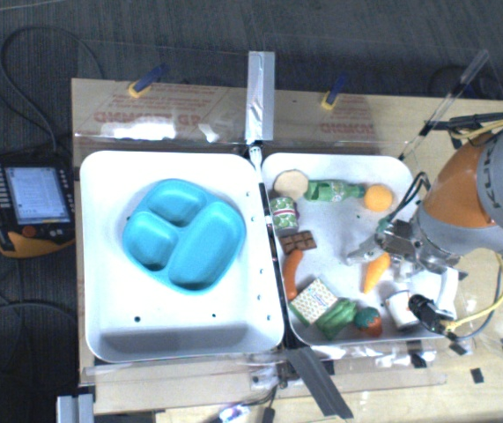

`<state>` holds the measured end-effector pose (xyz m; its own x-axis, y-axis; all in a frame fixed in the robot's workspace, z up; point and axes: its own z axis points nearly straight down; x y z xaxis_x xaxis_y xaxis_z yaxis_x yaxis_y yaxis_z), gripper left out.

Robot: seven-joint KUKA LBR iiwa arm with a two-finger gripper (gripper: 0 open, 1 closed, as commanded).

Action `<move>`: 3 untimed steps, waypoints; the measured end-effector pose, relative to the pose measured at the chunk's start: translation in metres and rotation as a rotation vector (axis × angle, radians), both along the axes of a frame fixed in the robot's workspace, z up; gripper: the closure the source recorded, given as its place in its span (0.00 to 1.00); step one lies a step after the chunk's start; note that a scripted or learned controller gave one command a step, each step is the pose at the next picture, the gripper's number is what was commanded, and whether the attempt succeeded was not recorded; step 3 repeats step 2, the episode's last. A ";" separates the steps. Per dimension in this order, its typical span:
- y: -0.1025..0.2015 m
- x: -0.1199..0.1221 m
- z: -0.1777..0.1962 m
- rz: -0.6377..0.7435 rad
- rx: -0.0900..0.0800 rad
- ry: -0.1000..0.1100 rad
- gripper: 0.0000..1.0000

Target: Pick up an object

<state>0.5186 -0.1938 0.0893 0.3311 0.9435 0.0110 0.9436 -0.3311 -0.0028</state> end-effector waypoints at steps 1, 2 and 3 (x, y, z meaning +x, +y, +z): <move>0.001 0.002 0.007 0.003 -0.001 -0.004 1.00; 0.014 0.009 0.110 0.078 -0.012 0.006 1.00; 0.014 0.009 0.110 0.078 -0.012 0.006 1.00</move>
